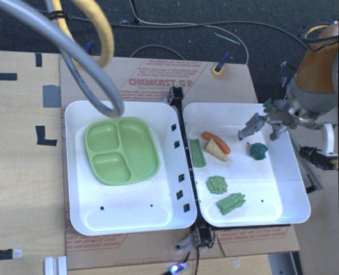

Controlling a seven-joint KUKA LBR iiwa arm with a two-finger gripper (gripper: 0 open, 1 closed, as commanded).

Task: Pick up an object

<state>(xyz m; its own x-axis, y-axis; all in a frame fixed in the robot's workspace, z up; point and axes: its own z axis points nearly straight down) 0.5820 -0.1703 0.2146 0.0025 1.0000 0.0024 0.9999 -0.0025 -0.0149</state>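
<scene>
Two white bins sit side by side; the right bin (284, 205) holds a dark green broccoli floret (258, 150), just below the released, empty pincer (263, 128) hovering at its upper right.

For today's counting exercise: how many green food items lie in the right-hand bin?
4: a dark broccoli piece near the gripper, a flat strip by the left wall, a round leafy piece mid-bin, and a bean bundle nearest the front.
</scene>
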